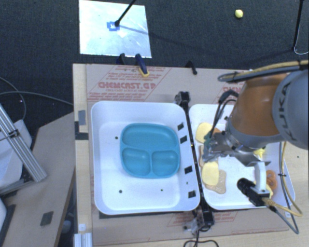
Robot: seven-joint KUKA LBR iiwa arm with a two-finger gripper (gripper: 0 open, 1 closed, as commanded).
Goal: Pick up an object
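My gripper (208,151) reaches down into the right bin (227,204), close to its left wall. Just below it lies a pale yellow piece (210,172) resting on a tan slice like toast (221,184). Another yellow piece (203,130) lies just above the gripper, partly behind the wrist. An orange item (272,179) sits at the bin's right side, and a bit of yellow (261,153) peeks out under the arm. The grey and orange arm hides much of the bin's upper right. Nothing is visibly held.
The left bin (104,144) holds a blue divided plate (148,150). Black clips (185,140) line the wall between the bins. A shiny sheet (115,29) lies on the dark floor beyond the bench, and a small yellow ball (238,13) at top right.
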